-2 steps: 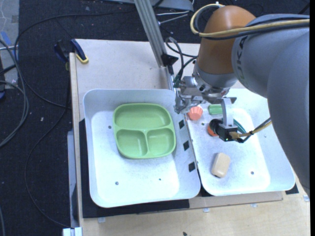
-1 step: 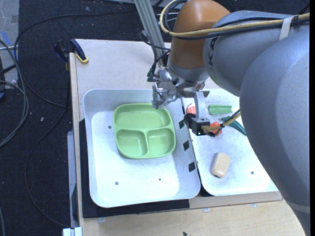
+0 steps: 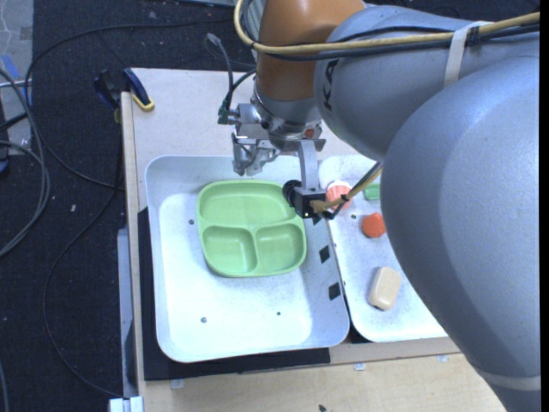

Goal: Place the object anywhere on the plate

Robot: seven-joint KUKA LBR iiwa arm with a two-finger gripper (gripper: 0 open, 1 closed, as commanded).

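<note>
Hovers over the far rim of the green three-compartment plastic plate [image 3: 251, 230], itself set toward the far edge of the left white bin [image 3: 180, 316]: the two-finger gripper [image 3: 247, 160], spread or closed impossible to tell, nothing visibly carried. Across the dividing wall, in the right white bin [image 3: 395, 320], a small orange round piece [image 3: 371, 225] and a beige rounded block [image 3: 385, 287], either possibly the object. Probably light and stiff; the round one likely to roll, so better pinched across its middle. Tight beside the dividing wall, open above the plate.
</note>
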